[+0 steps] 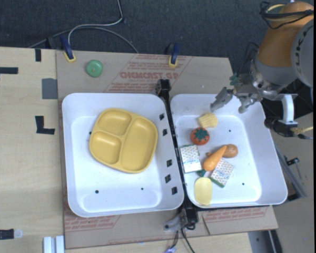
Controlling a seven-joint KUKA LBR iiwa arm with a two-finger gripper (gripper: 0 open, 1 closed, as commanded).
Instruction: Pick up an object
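Cardboard-covered table (200, 73) bearing two bins; claw (233, 101), fingers spread apart and holding nothing, hovers just above-right of pale yellow corn-shaped toy (207, 121).

Divided plate (123, 139) in the left bin (73, 157); toy foods (208, 152) clustered in the right bin (263, 162)

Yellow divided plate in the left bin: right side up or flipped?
Right side up. The yellow divided plastic plate shows its three recessed compartments facing the camera, lying in the left white bin.
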